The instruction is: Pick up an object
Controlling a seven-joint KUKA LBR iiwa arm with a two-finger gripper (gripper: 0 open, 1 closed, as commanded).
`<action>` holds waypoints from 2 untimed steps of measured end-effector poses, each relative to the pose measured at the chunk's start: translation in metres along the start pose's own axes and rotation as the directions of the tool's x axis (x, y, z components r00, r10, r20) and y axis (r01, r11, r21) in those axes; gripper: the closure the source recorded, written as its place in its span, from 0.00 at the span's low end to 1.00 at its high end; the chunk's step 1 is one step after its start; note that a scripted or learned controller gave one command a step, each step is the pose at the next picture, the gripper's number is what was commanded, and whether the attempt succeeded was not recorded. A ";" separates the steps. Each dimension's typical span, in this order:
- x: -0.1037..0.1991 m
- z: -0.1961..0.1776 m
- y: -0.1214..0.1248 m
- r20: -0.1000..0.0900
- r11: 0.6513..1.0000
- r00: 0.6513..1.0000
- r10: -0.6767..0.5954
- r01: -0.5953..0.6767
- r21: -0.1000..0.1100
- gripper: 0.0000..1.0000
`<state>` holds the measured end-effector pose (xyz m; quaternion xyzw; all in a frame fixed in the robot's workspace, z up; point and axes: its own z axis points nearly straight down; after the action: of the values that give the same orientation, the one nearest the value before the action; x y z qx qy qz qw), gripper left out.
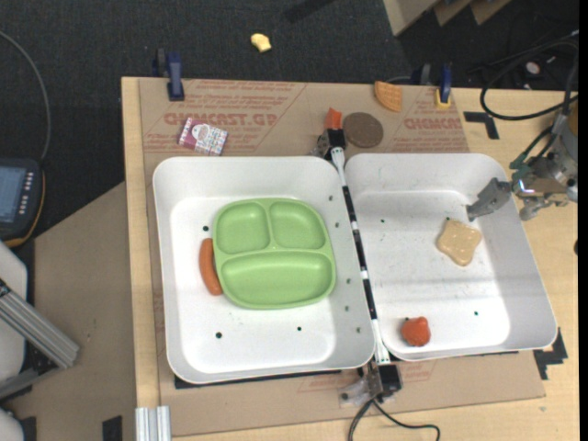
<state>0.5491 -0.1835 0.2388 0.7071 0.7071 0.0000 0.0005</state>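
Note:
A tan slice of toast (458, 243) lies in the right bin (514, 324), toward its far right. A small red tomato-like object (416, 331) sits near that bin's front edge. In the left bin (184, 329), an orange sausage (210, 266) lies against the left side of a green divided plate (274, 252). My gripper (508, 203) hangs over the right bin's far right corner, just above and to the right of the toast. It is open, its fingers are spread, and nothing is between them.
On the cardboard behind the bins lie a pink-and-white packet (202, 135), a brown disc (364, 130), an orange piece (389, 96) and blue clamps (172, 72). A yellow scrap (262, 41) is on the dark floor. Cables run at the right.

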 end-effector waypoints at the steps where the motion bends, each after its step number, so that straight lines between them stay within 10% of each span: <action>1: -0.009 0.084 0.019 -0.003 1.000 1.000 0.000 0.000 0.008 0.00; 2: -0.010 0.153 0.025 -0.001 1.000 1.000 0.000 0.000 0.002 0.00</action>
<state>0.5743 -0.1938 0.0863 0.7070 0.7072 -0.0004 -0.0003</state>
